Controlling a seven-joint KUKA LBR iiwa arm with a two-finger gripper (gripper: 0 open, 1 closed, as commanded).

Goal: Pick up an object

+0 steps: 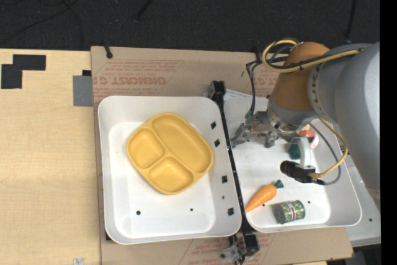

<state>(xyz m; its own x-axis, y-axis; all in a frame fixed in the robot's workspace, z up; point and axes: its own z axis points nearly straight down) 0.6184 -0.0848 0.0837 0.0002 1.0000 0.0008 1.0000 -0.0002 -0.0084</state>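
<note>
Here, the left bin [111, 133] holds a yellow three-part plate [170, 152], set toward its upper middle, with bare white floor along the front. The right bin [347, 214] holds a carrot [262, 196] and a green can [289, 211], just beside each other near the front edge. The gripper [257, 133] sits over that bin's upper left, near the wall between the bins. Open floor separates it from the carrot nearer the front. How wide it is spread, or whether it grips anything, I cannot tell.

Bench [43, 164] bears cardboard sheet [155, 68]; left bin [161, 217], right bin [338, 211] atop.
</note>
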